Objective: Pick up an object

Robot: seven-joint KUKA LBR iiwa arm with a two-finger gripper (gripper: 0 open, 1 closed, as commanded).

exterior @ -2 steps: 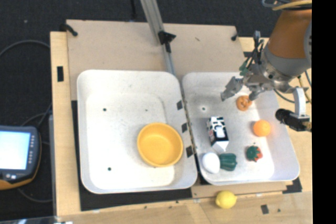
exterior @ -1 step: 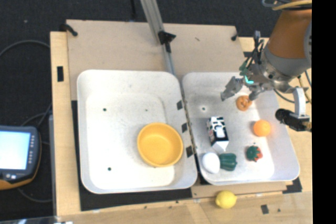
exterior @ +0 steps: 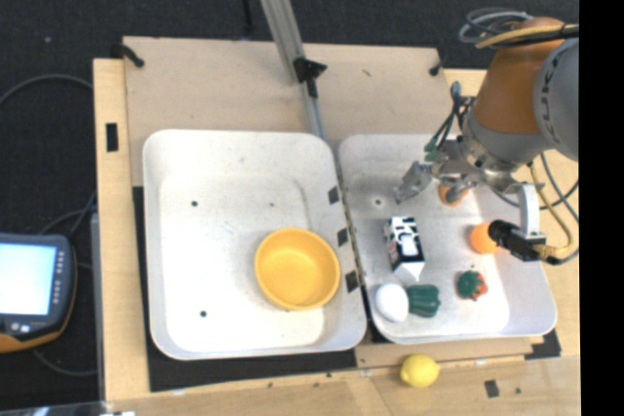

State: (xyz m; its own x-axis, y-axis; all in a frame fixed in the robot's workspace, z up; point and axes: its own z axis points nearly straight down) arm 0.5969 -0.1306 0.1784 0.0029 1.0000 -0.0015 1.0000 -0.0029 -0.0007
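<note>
You see a yellow bowl (exterior: 297, 268) in the left bin (exterior: 195, 180), small items in the right bin (exterior: 366, 161), and the gripper (exterior: 429, 178) spread wide, holding nothing.

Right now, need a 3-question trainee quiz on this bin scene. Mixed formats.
1. True or false: the yellow bowl sits in the right bin.
2. Which lies outside both bins? A) white egg B) lemon C) black-and-white carton
3. Fill in: the arm hangs over the ___ bin.

Key: 1 false, it sits in the left bin; 2 B; 3 right.
</note>
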